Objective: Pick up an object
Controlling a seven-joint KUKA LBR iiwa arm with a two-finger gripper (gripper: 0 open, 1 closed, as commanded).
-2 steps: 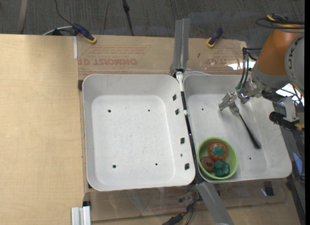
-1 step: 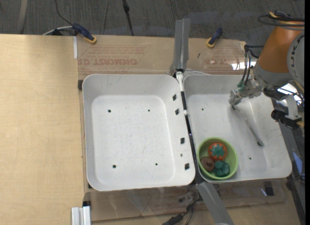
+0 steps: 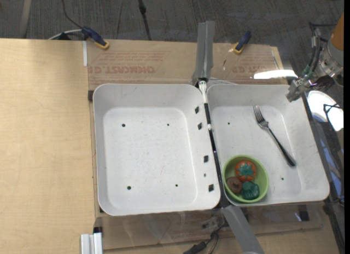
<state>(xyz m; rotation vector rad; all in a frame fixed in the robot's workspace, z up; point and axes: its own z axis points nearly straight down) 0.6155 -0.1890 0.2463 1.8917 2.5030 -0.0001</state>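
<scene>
The right bin [image 3: 306, 138] holds a fork [image 3: 273, 135] with a dark handle, lying diagonally with its tines toward the back. In that bin's front left corner stands a green bowl [image 3: 262, 184] with an orange piece [image 3: 245, 169], a brown piece [image 3: 234, 184] and a teal piece [image 3: 251, 190] inside. My gripper [image 3: 298, 87] hangs at the right bin's back right corner, over the rim, well away from the fork and the bowl. Nothing shows between its tips.
The left bin [image 3: 147, 149] sits beside the right one, joined by a grey divider bar [image 3: 205, 56]. Two blue and orange clamps [image 3: 95, 37] [image 3: 240, 42] hold the cardboard at the back. A wooden tabletop [image 3: 44, 138] lies to the left.
</scene>
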